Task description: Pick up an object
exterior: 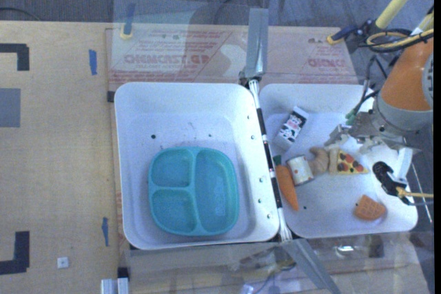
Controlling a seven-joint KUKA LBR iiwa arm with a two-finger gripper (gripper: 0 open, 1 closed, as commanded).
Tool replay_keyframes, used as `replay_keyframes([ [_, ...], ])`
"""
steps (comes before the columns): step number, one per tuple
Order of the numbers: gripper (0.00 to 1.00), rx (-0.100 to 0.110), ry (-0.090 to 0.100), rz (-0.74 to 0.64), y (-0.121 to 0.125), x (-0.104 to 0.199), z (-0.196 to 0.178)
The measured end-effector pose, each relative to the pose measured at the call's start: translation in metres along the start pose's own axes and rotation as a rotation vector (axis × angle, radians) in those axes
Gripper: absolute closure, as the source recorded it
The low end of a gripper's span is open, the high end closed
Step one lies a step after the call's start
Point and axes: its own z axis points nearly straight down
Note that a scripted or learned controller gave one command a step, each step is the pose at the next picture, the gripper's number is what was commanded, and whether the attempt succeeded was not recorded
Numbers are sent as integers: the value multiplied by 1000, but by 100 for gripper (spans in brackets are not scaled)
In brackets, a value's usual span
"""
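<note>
The tool (358,135), its grip state impossible to tell, hovers over the right bin (313,220) with the pizza slice (346,162) just at its seven o'clock.

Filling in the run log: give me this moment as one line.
arm: over right white bin | gripper: above toy pizza slice | left bin: teal divided plate | pick: not yet
</note>
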Motion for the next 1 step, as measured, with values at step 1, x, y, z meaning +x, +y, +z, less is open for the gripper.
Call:
replay_keyframes([
  [1,0,-2,0,-72,-50,4,-1],
])
